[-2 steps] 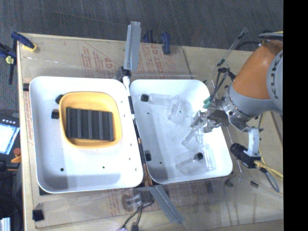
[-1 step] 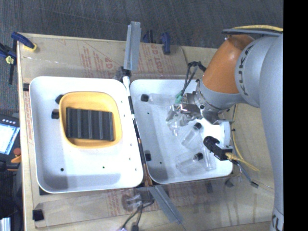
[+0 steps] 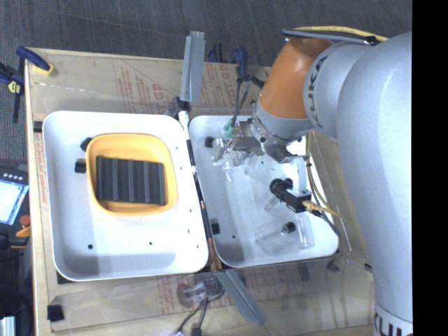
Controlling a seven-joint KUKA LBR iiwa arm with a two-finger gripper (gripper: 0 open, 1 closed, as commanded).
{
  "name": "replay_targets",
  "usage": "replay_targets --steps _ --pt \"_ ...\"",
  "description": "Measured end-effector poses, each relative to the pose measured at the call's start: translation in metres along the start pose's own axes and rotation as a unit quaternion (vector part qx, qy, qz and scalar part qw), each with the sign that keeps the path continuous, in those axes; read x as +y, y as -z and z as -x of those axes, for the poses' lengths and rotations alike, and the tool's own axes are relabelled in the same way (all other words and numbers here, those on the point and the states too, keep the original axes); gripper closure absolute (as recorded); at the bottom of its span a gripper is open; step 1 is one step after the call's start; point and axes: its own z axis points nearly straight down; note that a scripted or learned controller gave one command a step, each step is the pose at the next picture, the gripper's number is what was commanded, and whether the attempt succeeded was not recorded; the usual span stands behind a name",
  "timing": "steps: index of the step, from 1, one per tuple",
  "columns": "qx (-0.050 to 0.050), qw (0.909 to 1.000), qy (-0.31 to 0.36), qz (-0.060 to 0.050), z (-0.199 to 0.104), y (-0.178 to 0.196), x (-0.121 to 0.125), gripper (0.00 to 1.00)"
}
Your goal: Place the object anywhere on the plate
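A yellow plate with a dark ridged centre lies in the left white bin. My gripper hangs low over the far left part of the right white bin, close to that bin's back wall. A clear plastic object lies at the near right of the right bin, apart from the gripper. Glare and the wrist hide what, if anything, is at the gripper's tip.
Small black bits sit in the right bin at its far left and near left. Another black piece lies beside the plate's far left corner. The grey arm covers the bench's right side. Clamps stand behind the bins.
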Motion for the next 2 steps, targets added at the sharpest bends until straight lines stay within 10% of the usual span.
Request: replay_targets --steps 2 --pt "0.000 0.9954 0.095 -0.001 -0.107 0.002 0.021 1.00"
